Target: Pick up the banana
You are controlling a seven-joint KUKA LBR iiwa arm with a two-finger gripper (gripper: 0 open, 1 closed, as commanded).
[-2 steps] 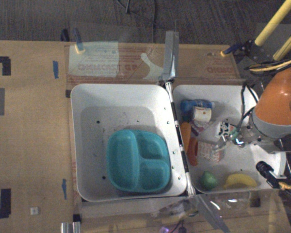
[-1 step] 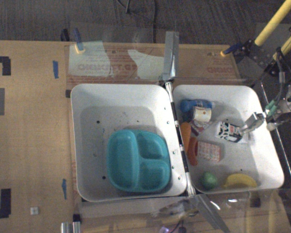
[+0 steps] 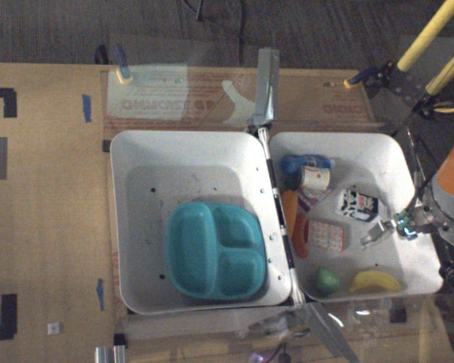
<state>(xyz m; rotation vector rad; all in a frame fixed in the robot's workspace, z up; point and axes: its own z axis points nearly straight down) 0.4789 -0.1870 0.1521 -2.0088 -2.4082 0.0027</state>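
Gripper [image 3: 384,229] seen above banana [image 3: 376,281], apart from it; jaw state cannot be told. Lime [image 3: 327,280] beside banana could be knocked; slip risked against bin wall [image 3: 422,278].

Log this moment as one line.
hand above right bin | banana at front edge, ungrasped | green fruit beside it

At lower right of the frame, the yellow curved banana [image 3: 376,281] lies in the right white bin [image 3: 393,153], beside a round green fruit [image 3: 327,280]. The tool [image 3: 380,231] hangs above it, near the bin's right wall. The left white bin [image 3: 136,172] holds a teal divided plastic tray [image 3: 214,250].
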